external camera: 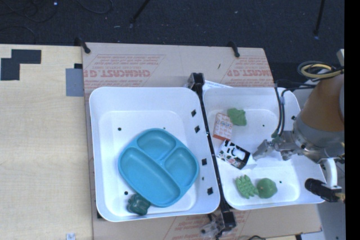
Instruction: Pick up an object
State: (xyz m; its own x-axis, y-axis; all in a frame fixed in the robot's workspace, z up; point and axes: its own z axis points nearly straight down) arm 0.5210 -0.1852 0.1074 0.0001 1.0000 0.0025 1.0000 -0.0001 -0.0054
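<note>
Gripper [263, 149] low over right bin [292, 99], finger spread cannot be told. Left bin [101, 121]: blue tray [158, 166], dark green lump [138, 205] at 7 o'clock. Right bin: red-white packet [223, 126], black-white item [234, 154] beside gripper at 9 o'clock, green pieces [256, 186] at 6.

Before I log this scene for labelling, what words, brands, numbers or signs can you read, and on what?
"CHEMCAST GP", printed red and seen mirrored, on the cardboard sheet behind the left bin.
The same red print, partly cut off, on the cardboard behind the right bin.
Red and white card in the right bin: print too small to read.
Black and white packet: markings unreadable.
</note>
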